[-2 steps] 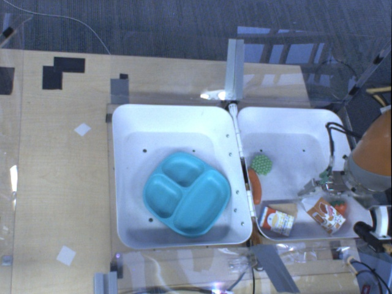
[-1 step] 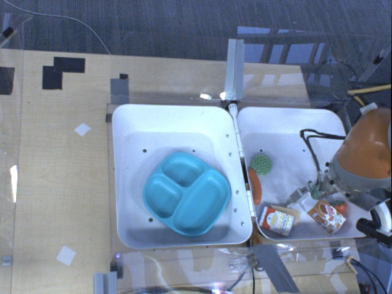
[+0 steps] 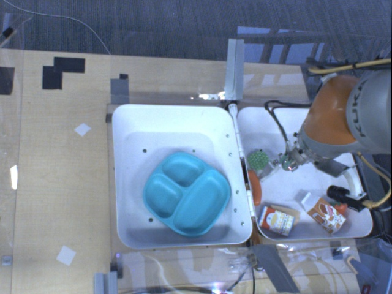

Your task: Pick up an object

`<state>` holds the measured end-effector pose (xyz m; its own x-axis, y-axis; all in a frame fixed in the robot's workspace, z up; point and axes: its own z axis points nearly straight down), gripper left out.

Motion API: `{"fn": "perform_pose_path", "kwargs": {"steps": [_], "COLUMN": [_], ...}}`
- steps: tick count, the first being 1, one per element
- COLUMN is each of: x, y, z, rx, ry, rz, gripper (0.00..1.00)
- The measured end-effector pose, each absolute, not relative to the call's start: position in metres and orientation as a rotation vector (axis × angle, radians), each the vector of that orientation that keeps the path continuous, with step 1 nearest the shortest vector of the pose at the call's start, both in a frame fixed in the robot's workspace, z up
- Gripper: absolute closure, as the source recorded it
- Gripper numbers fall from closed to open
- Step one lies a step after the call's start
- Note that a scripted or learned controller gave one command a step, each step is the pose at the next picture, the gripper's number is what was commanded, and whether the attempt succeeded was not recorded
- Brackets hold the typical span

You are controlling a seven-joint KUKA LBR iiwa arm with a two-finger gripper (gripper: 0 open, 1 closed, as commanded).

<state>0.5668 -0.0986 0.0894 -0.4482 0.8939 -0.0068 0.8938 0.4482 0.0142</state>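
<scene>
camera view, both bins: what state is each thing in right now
blue plate: right side up, lying flat in the left bin.
green ball: resting in the right bin, near the divider.
orange thing: lying along the right bin's left wall.
two small cartons: lying flat at the near edge of the right bin.
arm: reaching over the right bin.

Arm (image 3: 343, 112) runs off the right edge and covers the gripper, so can't tell the fingers. Green ball (image 3: 258, 159) beside it is too blurry to identify.
</scene>
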Motion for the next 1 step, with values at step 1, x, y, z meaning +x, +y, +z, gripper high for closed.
{"fn": "perform_pose_path", "kwargs": {"steps": [1], "x": [0.501], "y": [-0.1136], "z": [0.0904], "rx": [1.598], "ry": [2.689], "rz": [0.009], "gripper": [0.0]}}
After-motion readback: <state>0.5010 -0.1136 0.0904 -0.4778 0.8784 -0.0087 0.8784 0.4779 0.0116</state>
